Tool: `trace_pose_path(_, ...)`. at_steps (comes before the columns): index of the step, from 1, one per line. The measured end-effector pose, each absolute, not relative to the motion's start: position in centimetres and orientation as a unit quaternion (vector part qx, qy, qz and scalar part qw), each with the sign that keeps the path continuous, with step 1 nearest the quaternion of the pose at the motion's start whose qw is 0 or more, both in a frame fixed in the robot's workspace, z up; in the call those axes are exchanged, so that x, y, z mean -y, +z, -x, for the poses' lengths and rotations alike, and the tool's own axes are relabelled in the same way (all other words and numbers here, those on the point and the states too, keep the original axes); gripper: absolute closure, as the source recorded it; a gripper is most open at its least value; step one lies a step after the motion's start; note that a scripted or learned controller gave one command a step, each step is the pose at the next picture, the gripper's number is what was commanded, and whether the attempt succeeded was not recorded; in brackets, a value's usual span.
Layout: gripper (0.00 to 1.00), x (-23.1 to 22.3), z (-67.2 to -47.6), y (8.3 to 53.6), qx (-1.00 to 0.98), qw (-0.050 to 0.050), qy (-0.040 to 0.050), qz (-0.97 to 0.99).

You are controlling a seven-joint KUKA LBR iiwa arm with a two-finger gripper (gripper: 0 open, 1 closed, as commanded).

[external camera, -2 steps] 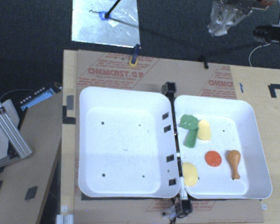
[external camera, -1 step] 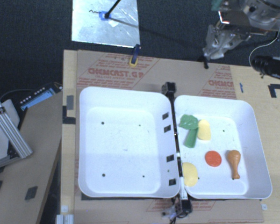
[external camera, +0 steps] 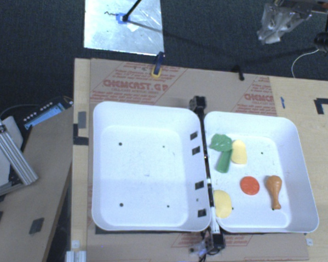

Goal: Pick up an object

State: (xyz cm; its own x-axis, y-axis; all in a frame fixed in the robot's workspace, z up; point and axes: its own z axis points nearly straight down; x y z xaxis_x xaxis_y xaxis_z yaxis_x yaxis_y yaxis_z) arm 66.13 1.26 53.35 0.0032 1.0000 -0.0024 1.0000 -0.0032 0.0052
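Jaws (external camera: 276, 27) hang high (blurred) at top right.

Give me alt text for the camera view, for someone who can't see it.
The right white bin holds five small toy foods: a green broccoli piece touching a pale yellow piece, an orange-red disc, a brown drumstick and a yellow piece near the divider. The left white bin sits alongside.

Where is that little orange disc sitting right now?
The orange disc lies in the right-hand bin, toward its front, between the brown drumstick on its right and a yellow piece nearer the divider.
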Motion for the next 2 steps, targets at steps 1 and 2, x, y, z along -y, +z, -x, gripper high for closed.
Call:
trace_pose_path(1,1.00,4.7,-66.8,52.2,-0.706,0.001,-0.0001,-0.708)
trace_pose_path(2,1.00,2.2,-66.8,53.6,-0.709,0.001,0.0014,-0.705)
